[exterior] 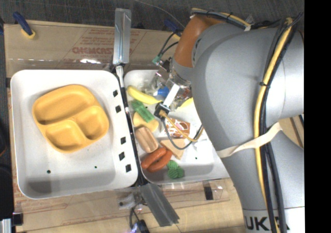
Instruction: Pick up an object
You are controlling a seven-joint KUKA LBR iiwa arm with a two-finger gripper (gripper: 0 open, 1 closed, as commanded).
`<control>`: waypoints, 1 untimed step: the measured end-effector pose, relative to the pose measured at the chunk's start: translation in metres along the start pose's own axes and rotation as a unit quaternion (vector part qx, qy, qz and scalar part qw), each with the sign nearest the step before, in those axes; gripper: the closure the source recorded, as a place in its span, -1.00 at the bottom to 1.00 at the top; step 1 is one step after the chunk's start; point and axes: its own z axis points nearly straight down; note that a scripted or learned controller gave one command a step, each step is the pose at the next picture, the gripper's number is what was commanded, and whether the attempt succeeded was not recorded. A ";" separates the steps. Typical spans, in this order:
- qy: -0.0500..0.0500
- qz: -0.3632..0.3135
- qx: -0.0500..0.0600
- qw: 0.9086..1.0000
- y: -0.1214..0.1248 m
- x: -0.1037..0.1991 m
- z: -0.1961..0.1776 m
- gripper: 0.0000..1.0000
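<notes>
**Grasp setup over crowded right bin**

End effector (166, 91) is seen low over the right bin (204, 162), toward its 12 o'clock end. Whether it is open or closed cannot be told, and nothing is seen gripped.

No target is named by the task. Candidates are packed along the bin's 9 o'clock wall:
- banana (142, 96), just at 9 o'clock of the end effector
- green piece (143, 111), touching it
- tan bun (146, 139)
- red piece (156, 159)
- green sprig (176, 171), at 6 o'clock

A printed packet (178, 128) lies near centre. The yellow tray (70, 117) in the left bin (31, 175) is well apart and can be ignored.

The banana is judged the nearest pick. Closure should be set across its short axis and centred on one item, so the green piece is not dragged along. Wall contact is to be avoided. The grasp should be counted only once a lift is seen.
</notes>
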 end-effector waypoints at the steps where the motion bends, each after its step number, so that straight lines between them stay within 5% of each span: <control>1: 0.002 -0.007 -0.002 1.000 -0.006 -0.006 -0.056 -1.00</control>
